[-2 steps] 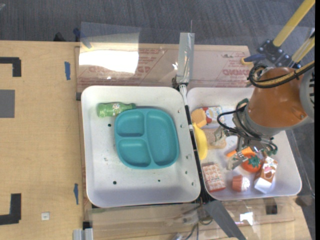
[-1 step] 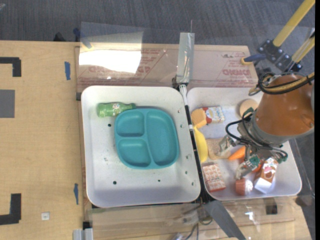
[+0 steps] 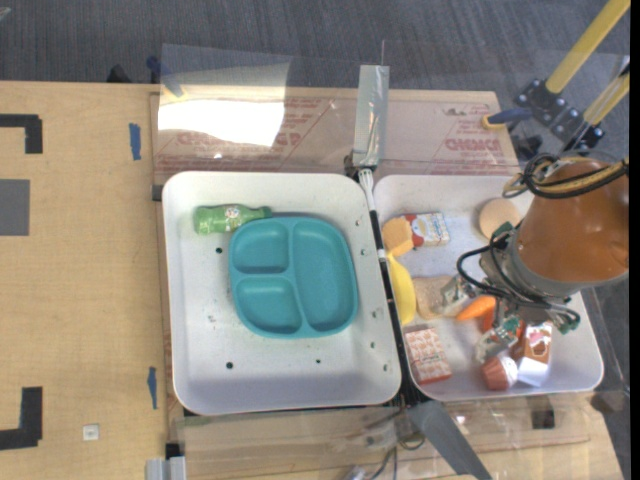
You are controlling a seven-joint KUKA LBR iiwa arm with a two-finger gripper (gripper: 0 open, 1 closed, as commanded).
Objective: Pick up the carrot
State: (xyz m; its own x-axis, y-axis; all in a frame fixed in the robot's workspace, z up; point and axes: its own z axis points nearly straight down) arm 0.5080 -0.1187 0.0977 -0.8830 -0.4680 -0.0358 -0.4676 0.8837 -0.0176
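Observation:
The carrot (image 3: 477,308) is a small orange piece lying in the middle of the right bin (image 3: 590,373). My gripper (image 3: 497,318) hangs under the orange wrist band, low over the bin, right beside the carrot's right end and partly over it. Black cables and the wrist hide most of the gripper. I cannot tell whether it touches the carrot.
Packed around the carrot are a yellow banana (image 3: 402,288), a red-and-white carton (image 3: 430,230), a tan round disc (image 3: 497,216), a red packet (image 3: 427,353) and red boxes (image 3: 535,348). The left bin (image 3: 190,368) holds a teal divided plate (image 3: 293,275) and a green bottle (image 3: 230,218).

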